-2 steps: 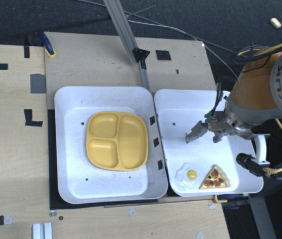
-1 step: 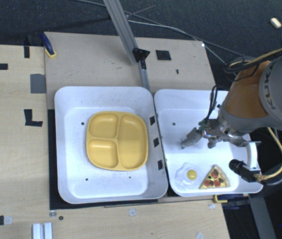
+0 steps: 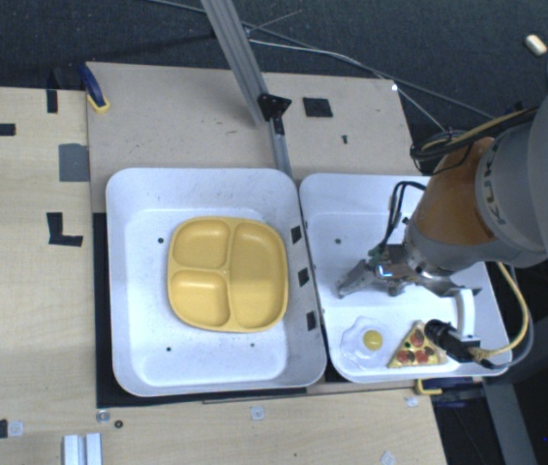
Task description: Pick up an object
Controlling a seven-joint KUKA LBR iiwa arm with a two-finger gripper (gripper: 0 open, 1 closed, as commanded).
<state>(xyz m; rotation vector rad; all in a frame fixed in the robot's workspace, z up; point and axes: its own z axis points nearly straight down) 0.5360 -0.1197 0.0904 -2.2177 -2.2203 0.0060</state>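
Table (image 3: 206, 114): a tan board with black tape marks and no readable writing; two white bins sit side by side on it, towards its near edge.
Arm (image 3: 506, 192): grey with an orange band above the wrist, reaching in over the right bin from the table's right edge; dark letters on the grey shell are cut off and cannot be read.
Left bin (image 3: 138, 260): shallow and white; it holds one yellow divided plate.
Right bin (image 3: 337, 211): shallow and white, touching the left bin along their shared wall; it holds a toy fried egg and a toy pizza slice, both by its near edge.
Yellow plate (image 3: 227, 274): three compartments, lying flat near the middle of the left bin, no label visible.
Hand (image 3: 356, 281): low over the middle of the right bin, pointing towards the shared wall; its fingers are spread a little with nothing between them.
Pizza slice (image 3: 415, 348): near right corner of the right bin, red spots on top, just beside the egg.
Fried egg (image 3: 363, 341): white with a yellow yolk, at the bin's near edge, apart from the hand.
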